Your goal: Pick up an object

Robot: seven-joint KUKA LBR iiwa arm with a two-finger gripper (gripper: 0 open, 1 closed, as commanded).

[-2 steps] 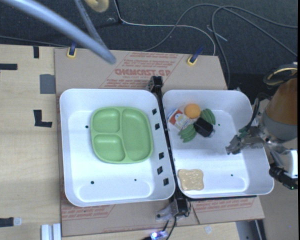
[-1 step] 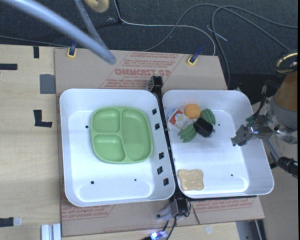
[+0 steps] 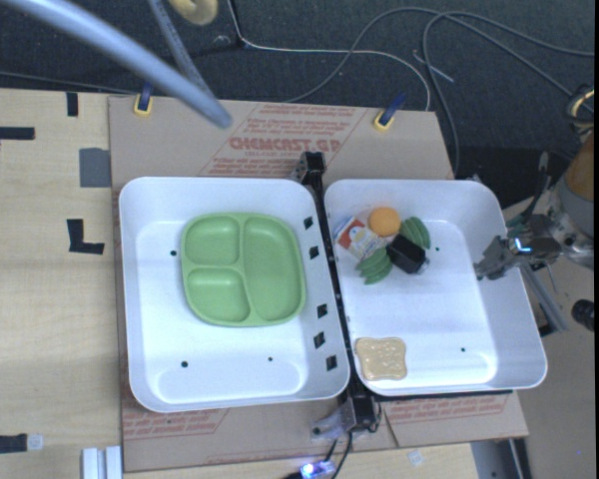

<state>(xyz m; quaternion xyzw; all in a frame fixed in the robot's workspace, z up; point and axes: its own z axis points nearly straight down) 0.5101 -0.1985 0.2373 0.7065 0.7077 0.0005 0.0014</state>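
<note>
The right bin (image 3: 499, 362) holds a cluster near its back left: a small orange ball (image 3: 383, 220), a red and white packet (image 3: 352, 236), a black block (image 3: 406, 257) and green leafy pieces (image 3: 376, 265). A slice of toast (image 3: 381, 358) lies near the bin's front left corner. My gripper (image 3: 494, 260) hangs over the right bin's right rim, well to the right of the cluster, with nothing seen between its fingers.
The left bin (image 3: 145, 297) holds a green divided plate (image 3: 244, 269). Both bins rest on a cardboard sheet (image 3: 280, 133). Cables (image 3: 409, 38) run across the dark surface behind. A grey bar (image 3: 100, 33) crosses the top left.
</note>
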